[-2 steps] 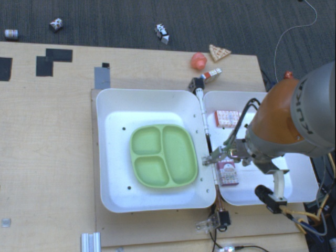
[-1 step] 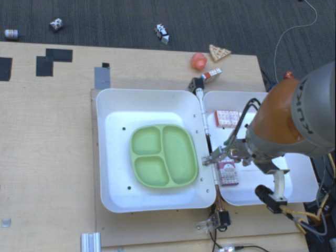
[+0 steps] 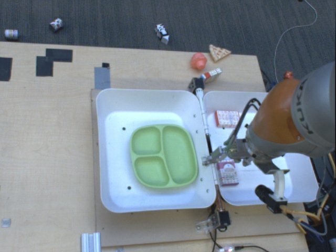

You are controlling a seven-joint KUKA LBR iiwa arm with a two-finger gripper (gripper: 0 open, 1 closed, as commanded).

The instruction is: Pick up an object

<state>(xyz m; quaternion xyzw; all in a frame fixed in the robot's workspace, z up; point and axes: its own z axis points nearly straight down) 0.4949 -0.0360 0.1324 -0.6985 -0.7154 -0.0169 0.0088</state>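
From above, a small pink-and-white packet lies flat in the right bin, near its left wall. The gripper hangs just over the packet's upper edge; whether it is spread or closed, I cannot tell. A second, similar packet lies farther back.

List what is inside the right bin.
The right bin holds a pink-patterned box near its far edge and a small dark-red packet near its left wall. The arm covers the bin's middle, so anything beneath it cannot be seen.
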